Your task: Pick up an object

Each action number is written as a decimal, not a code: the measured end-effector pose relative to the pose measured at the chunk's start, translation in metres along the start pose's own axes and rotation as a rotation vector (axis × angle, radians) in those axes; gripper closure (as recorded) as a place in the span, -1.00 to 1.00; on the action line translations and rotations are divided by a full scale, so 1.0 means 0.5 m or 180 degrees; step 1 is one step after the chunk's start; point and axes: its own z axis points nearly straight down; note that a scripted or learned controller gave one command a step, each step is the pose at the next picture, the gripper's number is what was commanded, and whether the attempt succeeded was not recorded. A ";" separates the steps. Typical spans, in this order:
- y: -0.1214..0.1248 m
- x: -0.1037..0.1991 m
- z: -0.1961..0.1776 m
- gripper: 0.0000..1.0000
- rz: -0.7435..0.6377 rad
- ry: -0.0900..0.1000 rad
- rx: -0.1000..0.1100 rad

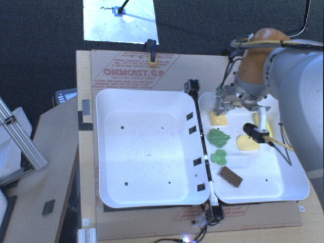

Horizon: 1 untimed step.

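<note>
Target, as I read it, is the flat pale-yellow wedge-shaped piece (218, 119), lying in the shallow white bin on the arm's side (263, 198), close to that bin's far corner next to the wall it shares with the other bin. The gripper (221, 108) sits right above the piece's far edge, touching it or just short of it. I cannot tell from this slanted view whether the gripper is open or closed, and I see nothing lifted off the bin floor, so I count the piece as not yet held.

Just nearer the camera along the same shared wall lie a ragged green leaf-like piece (218, 137) and a smaller green one (218, 157). A rounded yellow lump (246, 144) rests toward the bin's middle, and a dark brown rectangular block (230, 176) sits near the bin's near edge. The second white bin (152, 146) lies beyond the shared wall.

My worry is the piece itself: it looks thin and flat, so a closing gripper may skate over it and come up bare. Being so close to the corner, a slightly off descent could strike the bin wall, or push the piece under the larger green one.
</note>
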 end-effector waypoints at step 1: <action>-0.133 0.004 0.012 1.00 0.0010 0.0017 0.0061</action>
